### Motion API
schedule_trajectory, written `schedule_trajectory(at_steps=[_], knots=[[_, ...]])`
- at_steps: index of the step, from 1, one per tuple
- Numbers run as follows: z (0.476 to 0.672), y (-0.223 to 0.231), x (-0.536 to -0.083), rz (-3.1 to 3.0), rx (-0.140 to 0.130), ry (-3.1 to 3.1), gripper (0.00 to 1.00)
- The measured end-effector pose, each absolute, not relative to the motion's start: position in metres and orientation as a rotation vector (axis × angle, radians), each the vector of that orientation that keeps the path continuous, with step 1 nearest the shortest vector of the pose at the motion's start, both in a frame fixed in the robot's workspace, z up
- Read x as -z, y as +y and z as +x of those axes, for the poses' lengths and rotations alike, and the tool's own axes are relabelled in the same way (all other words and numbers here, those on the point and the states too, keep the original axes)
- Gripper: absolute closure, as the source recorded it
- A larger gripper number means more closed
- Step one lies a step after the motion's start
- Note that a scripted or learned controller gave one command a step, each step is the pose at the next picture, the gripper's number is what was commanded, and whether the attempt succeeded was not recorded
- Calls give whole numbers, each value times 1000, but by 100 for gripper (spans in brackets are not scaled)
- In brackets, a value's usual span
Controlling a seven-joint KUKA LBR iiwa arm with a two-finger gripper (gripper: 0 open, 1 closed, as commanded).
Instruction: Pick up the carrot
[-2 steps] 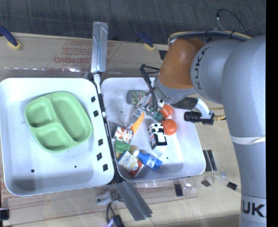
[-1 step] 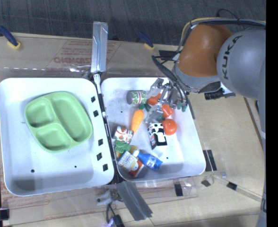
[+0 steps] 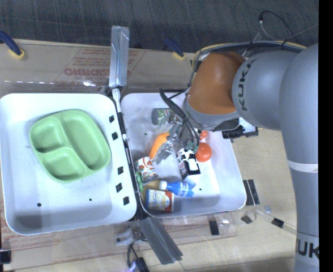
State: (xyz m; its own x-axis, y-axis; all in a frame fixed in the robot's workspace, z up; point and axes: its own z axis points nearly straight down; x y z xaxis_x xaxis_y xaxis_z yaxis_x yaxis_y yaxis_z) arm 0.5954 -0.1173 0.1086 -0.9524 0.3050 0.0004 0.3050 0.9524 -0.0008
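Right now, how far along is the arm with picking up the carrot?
Done: the arm has reached into the right bin, and the gripper sits low beside the carrot. In hand: it is closing in on the carrot, which lies on the bin floor near the divider, among small bottles. Left: a visible grasp and the lift. I cannot tell from this view whether it has a grip. The green plate sits alone in the left bin.

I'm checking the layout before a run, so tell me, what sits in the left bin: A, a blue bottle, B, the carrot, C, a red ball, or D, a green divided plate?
D: the green divided plate lies alone in the left bin, while the carrot is in the right bin.
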Motion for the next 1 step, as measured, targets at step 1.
schedule_trajectory(at_steps=[1], knots=[[596, -135, -181, -419, -1, -3115, 0]])
